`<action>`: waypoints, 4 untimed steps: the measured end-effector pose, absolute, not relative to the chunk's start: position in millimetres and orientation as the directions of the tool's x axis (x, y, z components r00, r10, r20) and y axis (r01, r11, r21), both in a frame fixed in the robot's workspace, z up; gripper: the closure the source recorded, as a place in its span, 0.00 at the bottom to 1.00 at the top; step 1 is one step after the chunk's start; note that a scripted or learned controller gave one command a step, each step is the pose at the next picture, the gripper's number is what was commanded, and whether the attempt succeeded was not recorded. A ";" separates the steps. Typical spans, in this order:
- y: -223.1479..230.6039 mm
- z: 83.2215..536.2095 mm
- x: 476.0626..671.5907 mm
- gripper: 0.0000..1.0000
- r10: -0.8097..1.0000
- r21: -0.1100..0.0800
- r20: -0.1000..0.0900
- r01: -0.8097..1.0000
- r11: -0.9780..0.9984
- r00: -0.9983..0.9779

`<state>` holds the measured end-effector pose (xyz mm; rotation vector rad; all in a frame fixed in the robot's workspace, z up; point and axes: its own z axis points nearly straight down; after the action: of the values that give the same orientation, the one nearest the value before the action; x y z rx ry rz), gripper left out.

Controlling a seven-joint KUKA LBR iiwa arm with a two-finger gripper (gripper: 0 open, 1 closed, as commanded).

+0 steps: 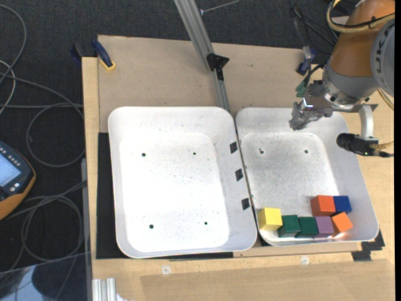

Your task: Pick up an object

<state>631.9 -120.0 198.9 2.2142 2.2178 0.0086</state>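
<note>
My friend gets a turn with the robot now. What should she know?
Gripper: up over the far edge of the right bin, with nothing seen between its fingers. I cannot tell whether they are open or shut.
Blocks: all bunched at the near edge of the right bin: yellow block, two green blocks, purple block, red block, blue block, orange block.
Done: nothing picked up yet.
Left: go down to a block, grab it, lift it.

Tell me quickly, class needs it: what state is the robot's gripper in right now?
Gripper: above the far edge of the right bin, away from the blocks; nothing visibly held; open or closed cannot be told.
</note>
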 end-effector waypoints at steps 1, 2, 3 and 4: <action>-125.0 245.6 629.6 1.00 1.000 0.007 -0.002 1.000 0.001 -0.001; -124.9 262.3 630.5 1.00 1.000 0.004 -0.001 1.000 0.002 -0.002; -64.4 262.6 612.2 1.00 1.000 -0.001 0.003 1.000 0.006 -0.006; -3.7 258.1 597.8 1.00 1.000 -0.003 0.003 1.000 0.007 -0.007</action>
<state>597.8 -3.7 258.1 2.2163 2.2327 0.0008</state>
